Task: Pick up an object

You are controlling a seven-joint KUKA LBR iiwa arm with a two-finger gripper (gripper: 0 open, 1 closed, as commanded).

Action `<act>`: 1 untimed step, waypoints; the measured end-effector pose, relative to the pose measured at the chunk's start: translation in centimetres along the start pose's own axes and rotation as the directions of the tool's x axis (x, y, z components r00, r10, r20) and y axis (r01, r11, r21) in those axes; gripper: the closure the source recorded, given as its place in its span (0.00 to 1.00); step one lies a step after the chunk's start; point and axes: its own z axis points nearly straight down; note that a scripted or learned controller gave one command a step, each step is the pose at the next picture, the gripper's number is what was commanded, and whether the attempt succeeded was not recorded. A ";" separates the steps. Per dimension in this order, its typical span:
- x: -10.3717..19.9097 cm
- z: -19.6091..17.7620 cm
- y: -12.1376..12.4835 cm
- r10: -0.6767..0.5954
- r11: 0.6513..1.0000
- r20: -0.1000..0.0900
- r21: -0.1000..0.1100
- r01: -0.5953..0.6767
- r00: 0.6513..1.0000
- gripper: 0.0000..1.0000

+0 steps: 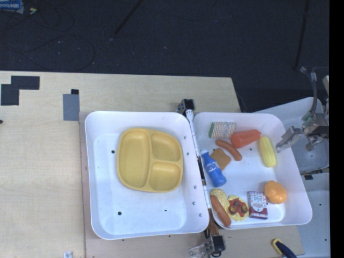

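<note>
The right bin [293, 208] holds several toy foods. Among them are a blue bottle [213, 170], a yellow corn cob [267, 151], an orange-red carrot [245, 138], a sausage [229, 150], an orange [275, 192], a small red carton [258, 205] and a hot dog [220, 210]. My gripper [302, 135] hangs at the bin's right rim, just right of the corn cob and apart from it. It is small and partly cut off at the frame's edge, and nothing shows in it.
The left bin [102, 219] carries a yellow divided plate [149, 159]. A metal clamp [186, 106] sits where the two bins meet at the back. The wooden bench [37, 171] stretches away to the left.
</note>
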 end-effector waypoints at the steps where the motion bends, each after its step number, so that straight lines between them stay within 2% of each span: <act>1: -0.6 16.3 4.2 -0.002 1.000 0.000 0.000 0.002 1.000 0.00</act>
